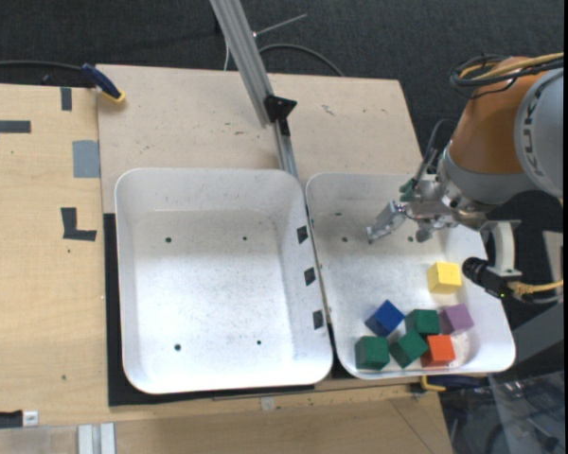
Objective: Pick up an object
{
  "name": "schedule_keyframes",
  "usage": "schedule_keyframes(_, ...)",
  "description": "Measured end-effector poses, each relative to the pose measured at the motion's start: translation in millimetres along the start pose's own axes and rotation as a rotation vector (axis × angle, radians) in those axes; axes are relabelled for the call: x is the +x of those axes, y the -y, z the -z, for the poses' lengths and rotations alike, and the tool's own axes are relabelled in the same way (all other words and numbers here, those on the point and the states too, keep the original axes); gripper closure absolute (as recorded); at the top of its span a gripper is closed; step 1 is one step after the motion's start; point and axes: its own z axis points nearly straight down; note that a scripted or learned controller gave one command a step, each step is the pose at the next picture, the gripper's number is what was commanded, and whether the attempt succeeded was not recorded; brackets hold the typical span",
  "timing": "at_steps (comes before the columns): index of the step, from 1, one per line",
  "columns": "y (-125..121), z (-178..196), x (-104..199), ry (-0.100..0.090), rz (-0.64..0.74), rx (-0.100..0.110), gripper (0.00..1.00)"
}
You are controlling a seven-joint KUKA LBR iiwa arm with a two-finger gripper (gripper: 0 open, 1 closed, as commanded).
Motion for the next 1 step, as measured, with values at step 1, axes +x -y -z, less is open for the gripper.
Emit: schedule_keyframes(1,-2.8,-44.9,3.8,0.0,0.001,-0.001,0.0)
